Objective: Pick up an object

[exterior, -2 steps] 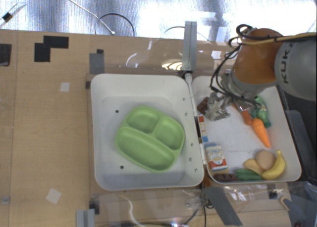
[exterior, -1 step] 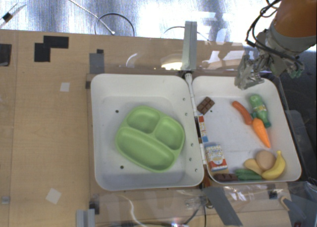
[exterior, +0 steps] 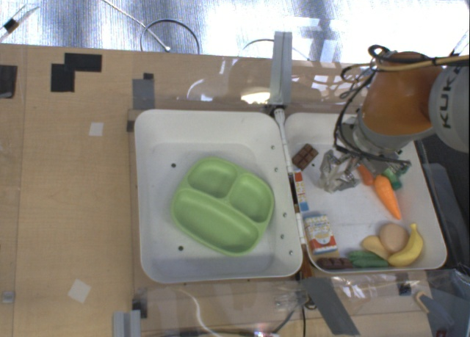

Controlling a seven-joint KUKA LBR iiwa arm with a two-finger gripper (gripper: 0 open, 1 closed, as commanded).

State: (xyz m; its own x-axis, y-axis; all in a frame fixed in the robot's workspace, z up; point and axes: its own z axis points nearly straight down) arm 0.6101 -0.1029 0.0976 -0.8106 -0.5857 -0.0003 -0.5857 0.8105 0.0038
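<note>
Carrot (exterior: 387, 194) is seen just right of the gripper (exterior: 335, 175), long axis slanted toward the near-right; whether anything is held cannot be told.

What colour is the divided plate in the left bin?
Light green. The plate shows plainly in the camera view from above, lying in the white left bin.

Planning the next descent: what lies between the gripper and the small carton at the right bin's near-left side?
In the camera view, bare white bin floor separates the gripper from the small carton.
</note>
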